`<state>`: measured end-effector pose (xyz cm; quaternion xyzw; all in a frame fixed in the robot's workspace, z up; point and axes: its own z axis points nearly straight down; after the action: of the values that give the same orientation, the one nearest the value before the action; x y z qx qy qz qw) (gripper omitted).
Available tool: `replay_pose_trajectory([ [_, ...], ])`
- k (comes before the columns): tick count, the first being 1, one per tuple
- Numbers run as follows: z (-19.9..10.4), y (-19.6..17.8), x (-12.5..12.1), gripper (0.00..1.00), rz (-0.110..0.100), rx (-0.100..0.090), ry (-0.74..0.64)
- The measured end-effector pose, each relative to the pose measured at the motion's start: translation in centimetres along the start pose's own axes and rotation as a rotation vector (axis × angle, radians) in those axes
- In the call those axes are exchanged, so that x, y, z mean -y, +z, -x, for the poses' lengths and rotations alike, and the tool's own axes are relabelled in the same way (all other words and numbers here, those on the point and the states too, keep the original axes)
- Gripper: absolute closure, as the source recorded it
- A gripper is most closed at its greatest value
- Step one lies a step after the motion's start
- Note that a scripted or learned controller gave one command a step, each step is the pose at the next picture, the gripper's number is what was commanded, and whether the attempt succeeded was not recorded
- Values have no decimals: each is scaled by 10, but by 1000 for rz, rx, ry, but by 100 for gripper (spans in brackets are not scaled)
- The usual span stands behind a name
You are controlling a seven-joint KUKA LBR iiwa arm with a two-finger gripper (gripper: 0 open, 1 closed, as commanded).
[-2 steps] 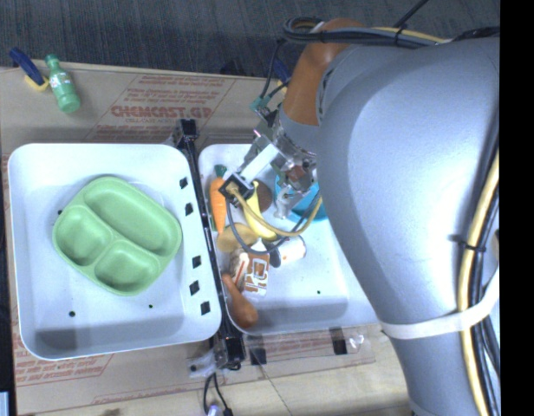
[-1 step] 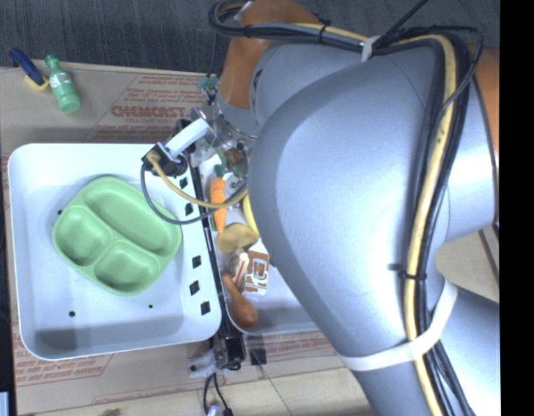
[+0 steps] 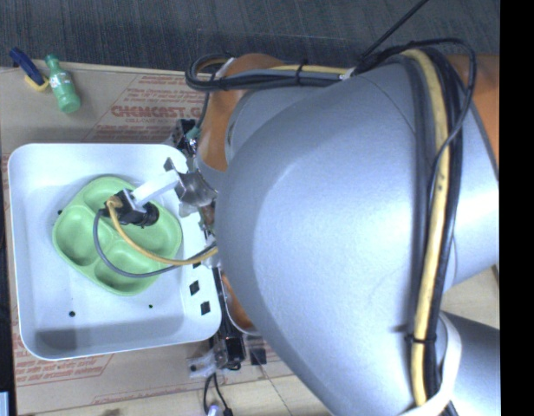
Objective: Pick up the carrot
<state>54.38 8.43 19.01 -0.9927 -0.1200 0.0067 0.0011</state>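
Note:
My grey arm (image 3: 336,232) bulks over the right half of the view and hides the right bin. Its wrist end, with the gripper (image 3: 191,191), sits at the right wall of the left white bin (image 3: 24,232); I see metal parts there, and the arm covers the rest. A green sectioned plate (image 3: 81,232) lies in the left bin. A black connector (image 3: 135,213) with yellow and grey cables (image 3: 141,256) hangs from the wrist over the plate.
A small green bottle (image 3: 64,87) and a blue and yellow tool (image 3: 28,68) lie on the cardboard behind the left bin. Black cables (image 3: 250,74) run across the arm's top. Small dark specks dot the floor of the left bin.

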Motion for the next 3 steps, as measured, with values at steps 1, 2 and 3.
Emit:
replay_pose_trajectory([
  [1,22,99,31,0,1,-6,28],
  [2,18,90,33,100,1,-11,18],
  [3,19,89,32,0,4,-10,18],
])
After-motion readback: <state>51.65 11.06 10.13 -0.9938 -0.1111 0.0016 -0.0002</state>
